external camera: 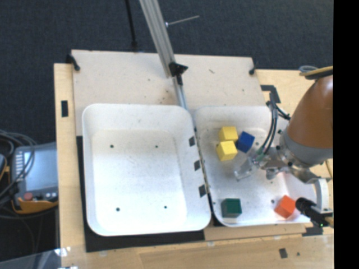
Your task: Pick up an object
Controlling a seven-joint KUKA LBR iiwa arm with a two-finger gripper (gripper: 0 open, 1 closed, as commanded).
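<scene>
My claw (245, 170) hangs over the middle of the right bin (242, 222), its pale fingers blurred against the white floor, so I cannot tell whether they are apart or together, and I see nothing caught between them. Nearest to it, just up and to the left, sit three blocks bunched together: a blue cube (245, 142) closest to my claw, and two yellow cubes (226, 149) — one touching the other — on the blue one's far side. Further out, toward the bin's near edge, a green cube (231, 207) rests down-left of my claw, by the wall shared with the left bin (95, 167). An orange cube (285, 206) lies down-right of my claw, well apart from the green one.
</scene>
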